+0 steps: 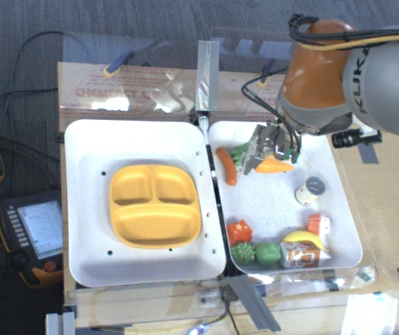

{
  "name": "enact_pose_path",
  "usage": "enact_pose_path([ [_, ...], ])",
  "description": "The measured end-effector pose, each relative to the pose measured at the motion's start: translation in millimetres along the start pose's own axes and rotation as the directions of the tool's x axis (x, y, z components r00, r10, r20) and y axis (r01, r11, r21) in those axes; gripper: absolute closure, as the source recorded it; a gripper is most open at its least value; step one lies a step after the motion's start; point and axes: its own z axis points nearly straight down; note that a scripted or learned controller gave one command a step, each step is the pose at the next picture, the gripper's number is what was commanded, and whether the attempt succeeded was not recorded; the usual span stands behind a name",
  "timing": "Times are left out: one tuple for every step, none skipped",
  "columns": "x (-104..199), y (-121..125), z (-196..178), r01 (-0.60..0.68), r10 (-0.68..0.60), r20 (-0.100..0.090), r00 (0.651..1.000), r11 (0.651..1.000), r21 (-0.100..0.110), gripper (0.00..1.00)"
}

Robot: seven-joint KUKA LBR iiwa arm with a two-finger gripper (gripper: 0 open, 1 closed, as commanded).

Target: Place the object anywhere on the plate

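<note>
A yellow plate (155,204) with three compartments lies in the left bin (88,152). My gripper (258,156) is low in the right bin's back left part. It sits between a small green toy (238,155) on its left and an orange carrot (277,166) on its right, touching or nearly touching both. A red-orange sausage-like toy (226,167) lies just left of the green toy, by the bin's left wall.
The right bin (342,208) also holds a small grey-capped bottle (310,190), a red-and-white piece (319,224), a banana (304,239), a can (301,257), a red pepper (239,232) and two green pieces (255,253) along its front wall.
</note>
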Motion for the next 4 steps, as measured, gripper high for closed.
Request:
enact_pose_path([
  [45.2,54.4,-126.2,0.473,-0.473,0.004,0.881,0.881,-0.004,1.00],
  [106.6,114.1,-80.0,0.394,-0.394,0.000,0.919,0.919,-0.005,1.00],
  [149.6,217.5,-63.2,0.441,-0.441,-0.001,0.898,0.898,-0.005,1.00],
  [149.3,217.4,-63.5,0.440,-0.440,0.000,0.898,0.898,-0.005,0.00],
])
